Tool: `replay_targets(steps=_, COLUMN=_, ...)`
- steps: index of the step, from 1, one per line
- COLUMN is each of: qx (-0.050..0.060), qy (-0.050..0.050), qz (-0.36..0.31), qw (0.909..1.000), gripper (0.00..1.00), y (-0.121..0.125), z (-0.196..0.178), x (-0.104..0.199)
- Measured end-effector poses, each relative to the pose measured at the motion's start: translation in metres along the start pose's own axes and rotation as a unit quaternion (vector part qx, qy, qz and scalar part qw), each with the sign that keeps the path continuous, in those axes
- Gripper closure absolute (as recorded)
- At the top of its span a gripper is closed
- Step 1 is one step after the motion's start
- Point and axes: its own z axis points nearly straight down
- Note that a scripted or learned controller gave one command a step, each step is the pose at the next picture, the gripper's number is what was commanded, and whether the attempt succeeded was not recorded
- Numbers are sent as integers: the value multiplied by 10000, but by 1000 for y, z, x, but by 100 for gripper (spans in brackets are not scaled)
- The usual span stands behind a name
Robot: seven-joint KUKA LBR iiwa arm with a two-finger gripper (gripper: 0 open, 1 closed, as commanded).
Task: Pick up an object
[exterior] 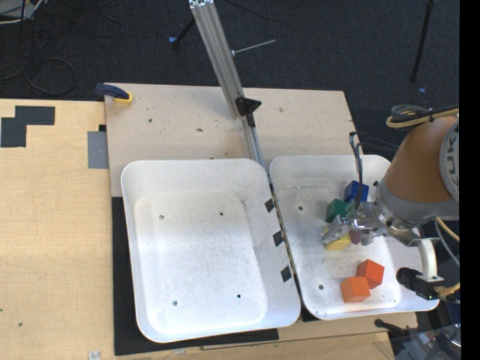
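Observation:
In the right bin (311, 276) lie a blue block (357, 192), a green piece (334, 210), a yellow piece (337, 241) and two orange blocks (371, 271) (355, 289). The arm's orange band (418, 172) comes in from the right. My gripper (351, 226) is low in this bin, right among the green, yellow and blue pieces. It touches or overlaps the green and yellow ones. What lies directly under it is hidden by its own body.
The left bin (195, 238) sits beside the right one, with black clips along the shared wall (276, 238). A slanted aluminium bar (223, 62) rises behind the bins. A blue clamp (112, 92) lies at the board's far left corner.

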Motion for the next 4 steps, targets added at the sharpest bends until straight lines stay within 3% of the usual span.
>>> replay_targets(steps=1, qx=-40, qy=-8, qz=1, qw=10000, gripper=0, y=1, z=52, x=1)
replay_targets(steps=2, qx=-28, qy=-1, qz=31, qw=10000, gripper=100, y=-1, z=41, x=-1)
replay_targets(steps=4, qx=-59, qy=-14, qz=-6, qw=10000, gripper=100, y=5, z=-55, x=-10)
